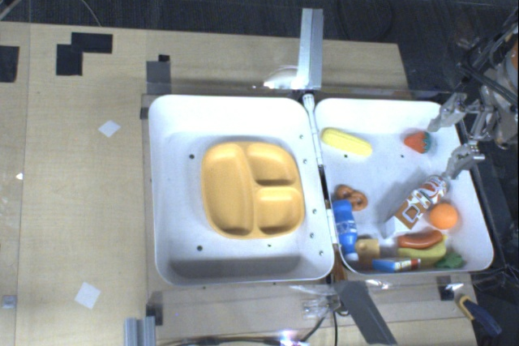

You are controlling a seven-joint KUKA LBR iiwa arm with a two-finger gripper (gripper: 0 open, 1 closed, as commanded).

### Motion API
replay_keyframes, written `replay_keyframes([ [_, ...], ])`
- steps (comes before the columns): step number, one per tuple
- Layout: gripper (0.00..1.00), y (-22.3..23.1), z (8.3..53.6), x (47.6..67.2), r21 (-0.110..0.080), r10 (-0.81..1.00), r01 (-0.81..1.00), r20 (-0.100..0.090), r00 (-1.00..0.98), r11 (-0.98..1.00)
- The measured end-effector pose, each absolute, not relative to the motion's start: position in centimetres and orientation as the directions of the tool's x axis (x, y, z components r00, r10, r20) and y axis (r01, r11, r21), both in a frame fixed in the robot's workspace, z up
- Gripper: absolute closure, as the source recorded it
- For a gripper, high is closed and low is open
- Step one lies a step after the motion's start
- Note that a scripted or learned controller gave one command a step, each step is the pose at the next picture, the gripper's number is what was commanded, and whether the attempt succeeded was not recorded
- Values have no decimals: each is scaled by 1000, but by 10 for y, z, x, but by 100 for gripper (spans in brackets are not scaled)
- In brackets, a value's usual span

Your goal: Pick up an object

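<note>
Lower right of frame: toy food crowds the right bin's [381, 113] near corner, orange ball [443, 216] touching a snack packet [422, 202]. Farther up, gripper [456, 140] spread wide, holding nothing, over the rim (strawberry [416, 142] just beside). Risk, I judge: fingers strike the wall, or the clutter blocks a clean grasp.

The arm [501, 85] is cut off by the right edge of the frame, so just its wrist end shows at the upper right. The claw [456, 138] is small and tangled with cables there; how its fingers stand cannot be told. In the lower right corner of the right bin [381, 111], the toys [409, 249] are piled together and overlap, hiding parts of one another. The worktop [73, 198] runs off the left and bottom edges.
</note>
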State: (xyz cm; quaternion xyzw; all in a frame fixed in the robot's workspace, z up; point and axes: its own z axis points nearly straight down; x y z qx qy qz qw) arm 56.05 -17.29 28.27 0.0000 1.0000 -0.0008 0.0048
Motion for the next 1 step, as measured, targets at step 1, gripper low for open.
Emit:
replay_keyframes([
  [1, 0, -184, 124, 548, 1, 218, 218, -24, -976, 976],
])
